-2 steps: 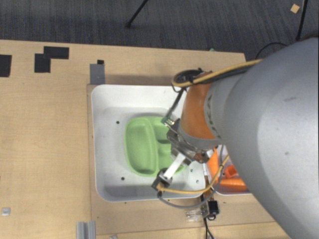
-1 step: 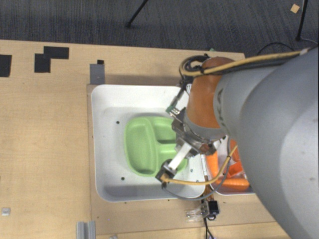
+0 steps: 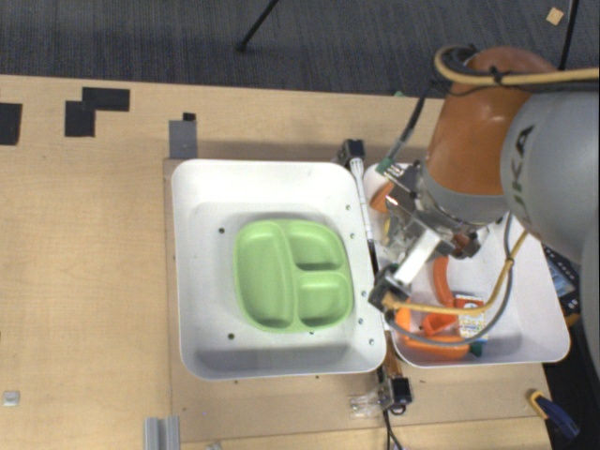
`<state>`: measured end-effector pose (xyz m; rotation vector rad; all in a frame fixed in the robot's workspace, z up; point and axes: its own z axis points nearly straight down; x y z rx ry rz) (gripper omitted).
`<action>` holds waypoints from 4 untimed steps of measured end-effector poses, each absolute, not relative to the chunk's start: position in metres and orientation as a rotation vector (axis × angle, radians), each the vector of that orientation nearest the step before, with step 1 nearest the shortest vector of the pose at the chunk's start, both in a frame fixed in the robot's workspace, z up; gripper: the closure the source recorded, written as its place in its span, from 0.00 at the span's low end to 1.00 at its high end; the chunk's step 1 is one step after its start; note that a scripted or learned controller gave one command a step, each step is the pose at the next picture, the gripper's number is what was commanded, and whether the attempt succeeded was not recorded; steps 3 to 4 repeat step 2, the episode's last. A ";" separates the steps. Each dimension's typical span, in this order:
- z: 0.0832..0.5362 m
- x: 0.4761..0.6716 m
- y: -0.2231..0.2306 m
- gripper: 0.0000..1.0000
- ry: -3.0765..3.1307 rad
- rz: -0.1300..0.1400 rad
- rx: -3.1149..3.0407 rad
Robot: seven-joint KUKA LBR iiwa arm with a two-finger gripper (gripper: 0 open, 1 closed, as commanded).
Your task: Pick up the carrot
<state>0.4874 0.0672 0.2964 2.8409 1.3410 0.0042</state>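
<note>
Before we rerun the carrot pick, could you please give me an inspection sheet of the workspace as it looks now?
Surface: wooden bench bearing a left bin and a right bin, both white.
Job's things: orange things lie in the right bin under the arm; which one is the carrot cannot be told.
Clutter: green divided plate in the left bin.
Grippers: gripper low over the right bin, near the wall beside the left bin, partly hidden by the wrist.
Cables: black cable at the bench's front edge.
Surroundings: grey carpet; a dark stand leg on it.
</note>
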 end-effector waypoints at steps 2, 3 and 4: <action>0.204 0.520 0.038 0.00 1.175 -0.002 2.915; 0.204 0.520 0.038 0.00 1.175 -0.002 2.915; 0.204 0.520 0.038 0.00 1.175 -0.002 2.915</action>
